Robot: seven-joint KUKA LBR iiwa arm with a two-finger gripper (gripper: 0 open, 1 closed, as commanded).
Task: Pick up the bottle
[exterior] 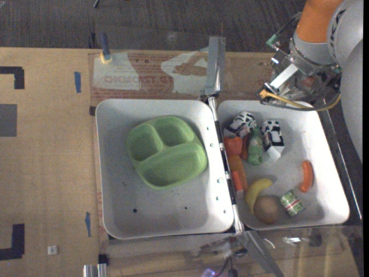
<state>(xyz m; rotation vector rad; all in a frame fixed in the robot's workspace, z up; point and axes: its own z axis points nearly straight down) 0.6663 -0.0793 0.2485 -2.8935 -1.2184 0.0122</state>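
This is a robotics lab, set up for grasping trials. A grey industrial arm (340,22) with an orange band and loose cables reaches over a plywood worktop (46,154) marked with black squares and strips of blue tape (77,82). Two white bins (109,154) sit side by side, joined by a metal bracket (215,68). One holds a green divided plate (167,150), the other toy food (258,190) and small props. Dark carpet (173,7) lies beyond, with stand legs on it.
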